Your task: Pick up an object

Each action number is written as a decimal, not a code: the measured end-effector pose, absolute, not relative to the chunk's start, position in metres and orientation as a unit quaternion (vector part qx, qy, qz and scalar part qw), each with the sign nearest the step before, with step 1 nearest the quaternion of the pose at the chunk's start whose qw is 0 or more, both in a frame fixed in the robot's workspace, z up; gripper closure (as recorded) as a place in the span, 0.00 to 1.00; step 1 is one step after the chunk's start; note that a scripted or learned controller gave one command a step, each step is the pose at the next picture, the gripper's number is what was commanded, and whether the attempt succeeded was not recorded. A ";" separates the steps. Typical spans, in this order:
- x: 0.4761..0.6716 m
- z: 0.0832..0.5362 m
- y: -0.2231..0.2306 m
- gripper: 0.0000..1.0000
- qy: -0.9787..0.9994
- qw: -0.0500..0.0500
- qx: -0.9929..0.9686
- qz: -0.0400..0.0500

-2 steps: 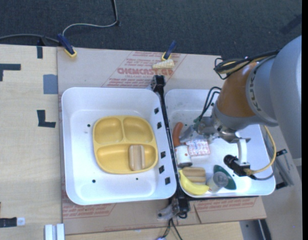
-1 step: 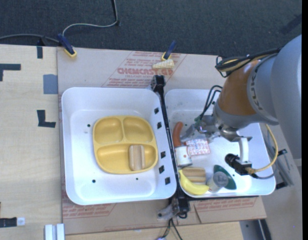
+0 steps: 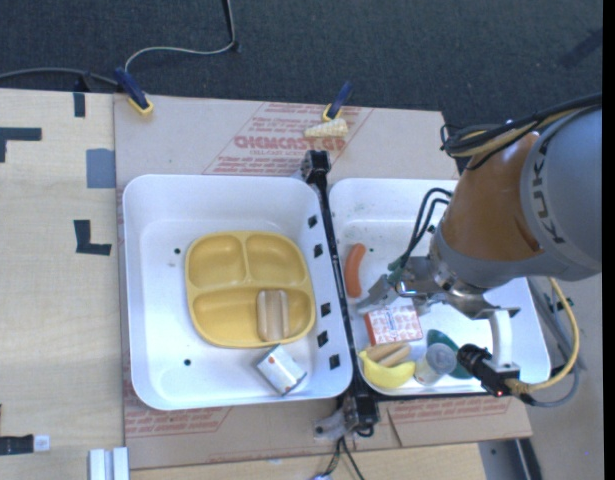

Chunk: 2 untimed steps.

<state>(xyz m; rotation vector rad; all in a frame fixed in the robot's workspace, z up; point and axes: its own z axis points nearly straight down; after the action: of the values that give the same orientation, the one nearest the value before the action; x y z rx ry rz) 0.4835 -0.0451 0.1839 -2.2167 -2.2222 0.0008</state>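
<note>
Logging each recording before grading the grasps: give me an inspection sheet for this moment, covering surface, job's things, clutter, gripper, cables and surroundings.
Surface: two white bins, left bin and right bin, on cardboard sheeting over the bench.
Job's things: right bin holds an orange sausage, a red-and-white box, a banana and a teal item; left bin holds a yellow divided plate with a hot dog bun in one compartment, and a small box beside it.
Clutter: nothing seen.
Gripper: gripper low over the right bin near the red-and-white box; finger state unclear.
Cables: black cable across the dark floor; yellow cable by the arm.
Surroundings: blue-and-yellow clamps on the cardboard edge.
</note>
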 end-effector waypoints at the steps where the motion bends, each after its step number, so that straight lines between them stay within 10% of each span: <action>1: 0.484 0.239 0.004 1.00 -0.708 0.000 -0.706 0.000; 2: 0.484 0.238 -0.012 1.00 -0.707 0.000 -0.707 0.001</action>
<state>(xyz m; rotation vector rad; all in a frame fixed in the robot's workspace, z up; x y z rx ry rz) 0.4837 -0.0120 0.2377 -2.2203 -2.2216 0.0019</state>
